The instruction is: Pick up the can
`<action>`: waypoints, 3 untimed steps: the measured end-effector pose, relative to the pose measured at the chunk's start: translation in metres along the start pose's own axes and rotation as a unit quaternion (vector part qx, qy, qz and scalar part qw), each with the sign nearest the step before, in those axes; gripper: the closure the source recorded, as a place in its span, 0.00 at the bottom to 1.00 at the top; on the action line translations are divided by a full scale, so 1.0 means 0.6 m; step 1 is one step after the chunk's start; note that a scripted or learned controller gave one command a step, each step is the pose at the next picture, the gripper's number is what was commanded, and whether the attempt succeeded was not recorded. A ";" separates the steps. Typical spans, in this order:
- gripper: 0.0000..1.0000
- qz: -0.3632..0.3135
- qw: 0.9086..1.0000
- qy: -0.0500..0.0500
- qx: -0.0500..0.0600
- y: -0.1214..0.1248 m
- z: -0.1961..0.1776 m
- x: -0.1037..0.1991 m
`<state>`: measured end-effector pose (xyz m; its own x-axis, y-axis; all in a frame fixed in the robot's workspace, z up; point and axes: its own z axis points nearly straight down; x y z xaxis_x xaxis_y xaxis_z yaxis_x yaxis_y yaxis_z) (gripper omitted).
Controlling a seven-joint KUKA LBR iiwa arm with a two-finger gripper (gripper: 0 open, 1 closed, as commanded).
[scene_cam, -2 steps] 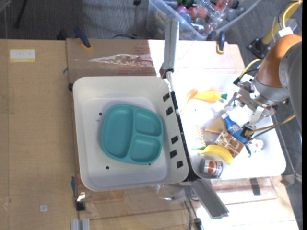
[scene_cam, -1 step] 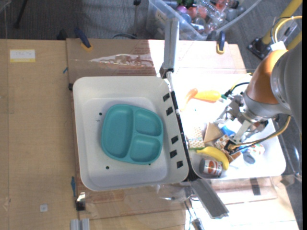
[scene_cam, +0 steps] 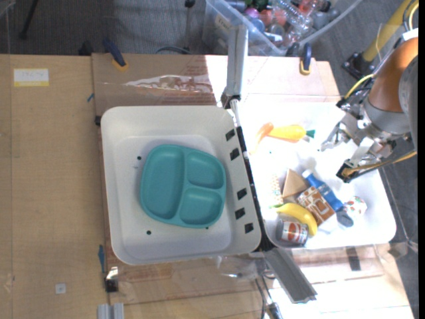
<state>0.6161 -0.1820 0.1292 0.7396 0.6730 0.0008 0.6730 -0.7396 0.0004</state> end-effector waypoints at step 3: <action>0.00 -0.012 1.000 0.003 -0.004 -0.073 0.064 -0.019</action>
<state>0.5783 -0.1574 0.0907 0.7228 0.6910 0.0061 0.6910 -0.7228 0.0084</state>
